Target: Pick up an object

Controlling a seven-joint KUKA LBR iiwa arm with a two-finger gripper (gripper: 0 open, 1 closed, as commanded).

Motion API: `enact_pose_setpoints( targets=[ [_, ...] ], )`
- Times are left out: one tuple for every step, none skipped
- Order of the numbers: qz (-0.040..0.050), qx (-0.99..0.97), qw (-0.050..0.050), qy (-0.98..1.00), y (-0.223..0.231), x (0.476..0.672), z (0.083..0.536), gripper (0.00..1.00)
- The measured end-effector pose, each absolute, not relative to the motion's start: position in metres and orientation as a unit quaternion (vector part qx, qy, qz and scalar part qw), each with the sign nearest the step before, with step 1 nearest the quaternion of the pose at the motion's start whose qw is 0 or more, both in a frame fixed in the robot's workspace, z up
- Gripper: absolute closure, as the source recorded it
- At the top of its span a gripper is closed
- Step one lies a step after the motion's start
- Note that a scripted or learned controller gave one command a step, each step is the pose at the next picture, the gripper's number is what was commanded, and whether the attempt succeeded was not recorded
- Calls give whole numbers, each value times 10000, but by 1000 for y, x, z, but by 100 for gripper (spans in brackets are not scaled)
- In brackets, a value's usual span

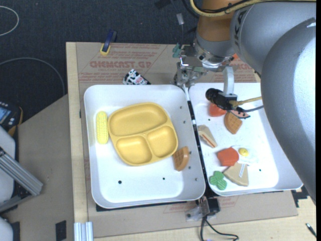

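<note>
My gripper (184,79) hangs over the back end of the divider between the two bins, just above the rims. No object shows in it. The left bin (100,182) holds a yellow divided plate (143,133), a corn cob (102,127) to its left and a brown bun (181,158) at its right corner. In the right bin (273,177) lie a sandwich wedge (206,136), a red piece (217,110), a brown waffle-like piece (233,122), an orange-red piece (228,156), a green piece (217,180) and a tan wedge (238,175).
A small black-and-white object (135,78) lies on the cardboard behind the left bin. A blue and yellow clip (107,43) sits at the cardboard's back edge. The arm's bulk covers the right bin's far right side.
</note>
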State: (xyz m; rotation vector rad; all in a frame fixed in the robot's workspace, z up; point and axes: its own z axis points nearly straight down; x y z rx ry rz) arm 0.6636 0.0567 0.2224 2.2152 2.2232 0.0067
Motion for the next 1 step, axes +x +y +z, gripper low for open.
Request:
enact_pose_setpoints(
  targets=[
    [17, 7064, 15, 7078, 63, 659, 235, 100]
  ],
)
